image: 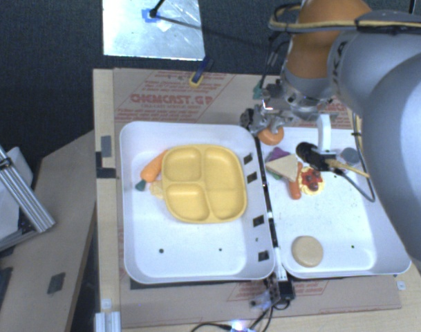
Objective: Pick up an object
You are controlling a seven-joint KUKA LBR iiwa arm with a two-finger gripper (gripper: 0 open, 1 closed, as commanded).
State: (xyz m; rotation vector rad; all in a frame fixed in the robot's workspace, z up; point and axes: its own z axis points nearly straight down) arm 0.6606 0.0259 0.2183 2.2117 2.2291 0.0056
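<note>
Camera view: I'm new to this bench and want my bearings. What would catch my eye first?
The yellow divided plate dominates the left bin, an orange carrot at its upper-left edge. The big grey arm comes from the right, its claw over the far-left corner of the right bin, beside a cluster of small toy foods.

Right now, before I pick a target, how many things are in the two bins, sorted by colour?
Orange: 3, a carrot, a round piece, a small stick
Yellow: 1, a divided plate
Tan: 2, a round biscuit, a bread wedge
Purple: 1, a scrap
Red and yellow: 1, a pizza-like piece
Total: 8
</note>
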